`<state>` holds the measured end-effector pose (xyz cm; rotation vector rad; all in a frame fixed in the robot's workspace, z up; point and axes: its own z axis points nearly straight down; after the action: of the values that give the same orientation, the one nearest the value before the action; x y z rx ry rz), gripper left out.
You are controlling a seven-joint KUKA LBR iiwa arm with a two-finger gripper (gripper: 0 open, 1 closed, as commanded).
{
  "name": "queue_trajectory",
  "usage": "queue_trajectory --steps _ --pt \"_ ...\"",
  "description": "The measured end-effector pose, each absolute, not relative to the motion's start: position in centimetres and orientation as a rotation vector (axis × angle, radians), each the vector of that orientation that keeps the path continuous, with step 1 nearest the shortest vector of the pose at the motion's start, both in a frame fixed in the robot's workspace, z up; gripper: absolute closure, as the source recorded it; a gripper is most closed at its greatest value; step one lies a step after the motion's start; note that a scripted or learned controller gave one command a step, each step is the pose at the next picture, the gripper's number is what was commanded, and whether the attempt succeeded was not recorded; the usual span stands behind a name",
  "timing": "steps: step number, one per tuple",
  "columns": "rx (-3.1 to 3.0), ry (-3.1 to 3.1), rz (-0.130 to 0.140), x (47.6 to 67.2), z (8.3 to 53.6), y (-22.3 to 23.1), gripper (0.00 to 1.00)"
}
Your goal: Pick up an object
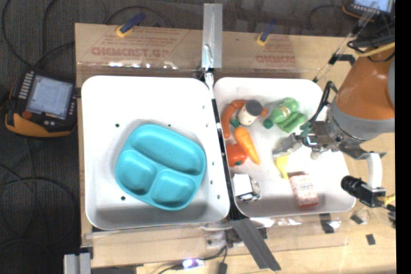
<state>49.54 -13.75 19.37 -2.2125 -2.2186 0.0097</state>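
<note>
- The gripper (292, 143) hangs low in the right bin (270, 202), just above a yellow toy (282, 167). I cannot tell what state it is in.
- It looks like the reaching step. Next it must drop onto one toy and pinch it.
- Nearby toys: one green toy (286, 113), one carrot (246, 143), one small box (303, 190).
- There are two bins. The left bin (103, 106) holds one blue tray (160, 165).

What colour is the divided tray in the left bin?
Turquoise blue: the divided tray shows plainly in the camera view.
</note>
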Motion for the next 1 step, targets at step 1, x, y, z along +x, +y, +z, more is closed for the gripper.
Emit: queue_trajectory --steps 1 --pt "-2.079 -2.359 -0.006 48.70 8.83 -17.18 0.00"
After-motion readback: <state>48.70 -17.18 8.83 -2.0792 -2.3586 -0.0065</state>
